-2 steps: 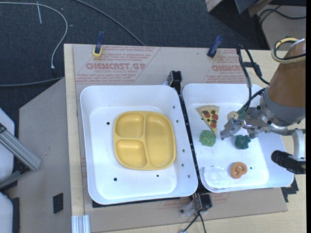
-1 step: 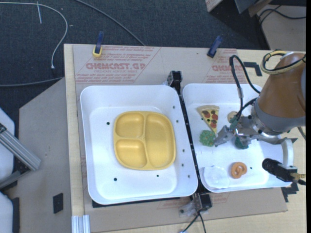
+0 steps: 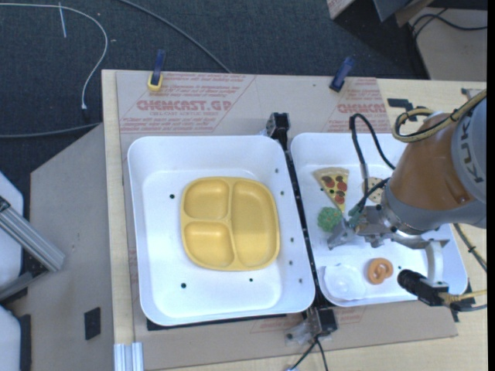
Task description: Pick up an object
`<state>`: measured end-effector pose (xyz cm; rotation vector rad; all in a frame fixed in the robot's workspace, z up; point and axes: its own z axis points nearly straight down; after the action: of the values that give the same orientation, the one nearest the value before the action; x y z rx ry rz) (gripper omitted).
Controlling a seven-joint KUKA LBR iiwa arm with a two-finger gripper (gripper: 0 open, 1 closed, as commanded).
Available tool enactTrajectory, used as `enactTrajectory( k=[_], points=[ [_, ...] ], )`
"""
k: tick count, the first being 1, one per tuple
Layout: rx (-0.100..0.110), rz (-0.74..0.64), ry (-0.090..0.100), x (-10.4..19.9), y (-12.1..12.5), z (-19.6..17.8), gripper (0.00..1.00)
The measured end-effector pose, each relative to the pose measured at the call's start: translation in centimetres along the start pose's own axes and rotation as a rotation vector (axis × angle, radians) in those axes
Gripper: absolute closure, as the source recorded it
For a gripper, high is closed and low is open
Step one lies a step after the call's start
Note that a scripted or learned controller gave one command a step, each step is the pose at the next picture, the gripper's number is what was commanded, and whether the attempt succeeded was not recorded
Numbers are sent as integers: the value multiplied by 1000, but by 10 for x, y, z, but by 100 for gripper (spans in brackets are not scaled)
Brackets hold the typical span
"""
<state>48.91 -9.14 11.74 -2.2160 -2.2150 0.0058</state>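
One tool (image 3: 346, 230) just beside broccoli (image 3: 330, 219).

A single fixed camera looks down on the table (image 3: 232, 91) from above at a slant, far enough back to take in both white bins whole, the left bin (image 3: 147, 230) and the right bin (image 3: 309, 149), along with the dark carpet (image 3: 232, 22) beyond the table's far edge. The far side of the table lies toward the top of the frame and the near side toward the bottom. The arm (image 3: 433, 176) enters from the right edge, over the right bin.
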Motion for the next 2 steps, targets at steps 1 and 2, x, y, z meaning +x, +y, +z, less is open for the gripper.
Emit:
enactTrajectory(
  k=[1,2],
  points=[
    [-5,1,-1,1,0,34,0],
    [-10,-1,0,2,1,21,100]
  ],
)
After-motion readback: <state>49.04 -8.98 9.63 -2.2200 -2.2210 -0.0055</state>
